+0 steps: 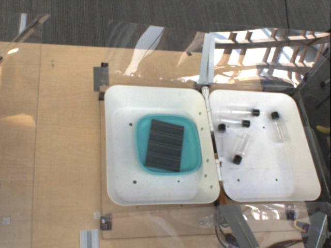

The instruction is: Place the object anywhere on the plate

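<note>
Looking down from the camera view on the bench point(51, 138): two white bins side by side, the left bin point(119, 182) and the right bin point(269, 182) touching along their inner rims. The left bin holds a teal plate point(140, 138) near its middle. On the plate lies a dark ribbed block point(165, 145), flat, slightly turned from the plate's sides, wholly within the plate's rim with teal showing all round it. Judgement: if this block is the task's thing, it already sits where the task wants it. The right bin holds four clear vials with black caps, all lying on their sides and apart from one another: upper vial point(240, 110), middle vial point(234, 124), lower vial point(241, 148), right-hand vial point(278, 128). State of the jaws: cannot tell from this view. Handling, judged by looks: the block seems stiff and flat, probably light, and its ribbed top ought to give some friction. The best hold would be across its two long edges near the middle, since it lies low and offers little height to pinch. Should a vial be meant instead, expect it to be light, smooth and prone to roll, possibly brittle, so take it across the barrel at mid-length, not at the cap
</note>
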Robot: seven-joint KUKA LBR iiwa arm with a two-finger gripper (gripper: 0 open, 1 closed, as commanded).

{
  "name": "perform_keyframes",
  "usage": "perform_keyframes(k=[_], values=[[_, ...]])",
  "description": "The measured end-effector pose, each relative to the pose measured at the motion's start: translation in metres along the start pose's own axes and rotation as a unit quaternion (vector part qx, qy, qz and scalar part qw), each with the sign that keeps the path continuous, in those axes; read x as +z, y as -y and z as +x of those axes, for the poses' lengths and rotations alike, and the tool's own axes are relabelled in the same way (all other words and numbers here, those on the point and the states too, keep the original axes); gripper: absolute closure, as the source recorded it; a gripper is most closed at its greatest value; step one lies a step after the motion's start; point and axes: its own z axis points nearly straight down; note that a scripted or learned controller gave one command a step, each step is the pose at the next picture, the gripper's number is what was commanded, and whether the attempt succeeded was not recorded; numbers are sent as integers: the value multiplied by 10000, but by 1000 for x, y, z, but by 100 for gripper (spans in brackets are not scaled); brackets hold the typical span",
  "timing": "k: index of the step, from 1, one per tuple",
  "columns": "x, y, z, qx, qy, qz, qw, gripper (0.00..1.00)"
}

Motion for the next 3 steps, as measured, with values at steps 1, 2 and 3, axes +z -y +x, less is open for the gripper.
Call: perform_keyframes(k=[1,2,3], values=[[0,0,0,-3,2,0,10000,0],[0,0,0,-5,2,0,10000,0],[0,0,0,-3,0,0,10000,0]])
